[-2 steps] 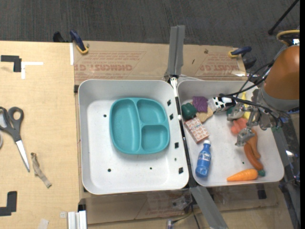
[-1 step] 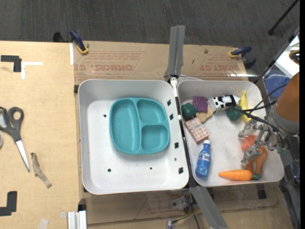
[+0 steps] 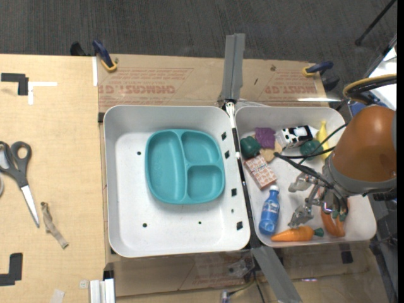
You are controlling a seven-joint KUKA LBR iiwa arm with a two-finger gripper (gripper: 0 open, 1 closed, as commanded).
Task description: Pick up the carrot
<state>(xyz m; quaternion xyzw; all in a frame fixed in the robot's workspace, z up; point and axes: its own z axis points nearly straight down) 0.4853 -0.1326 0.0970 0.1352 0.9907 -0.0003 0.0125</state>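
While a teal divided plate [image 3: 185, 166] sits in the left bin [image 3: 120, 188], the carrot [image 3: 293, 235] lies at 6 o'clock in the right bin [image 3: 360, 232], beside a blue bottle [image 3: 269, 211]. The gripper [image 3: 303, 214] hovers just above, apparently unclenched and holding nothing.

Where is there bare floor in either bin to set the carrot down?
Left bin: bare floor around the teal plate, widest left and front. Right bin: crowded; blue bottle, carrot and gripper fill the front, toys the back.
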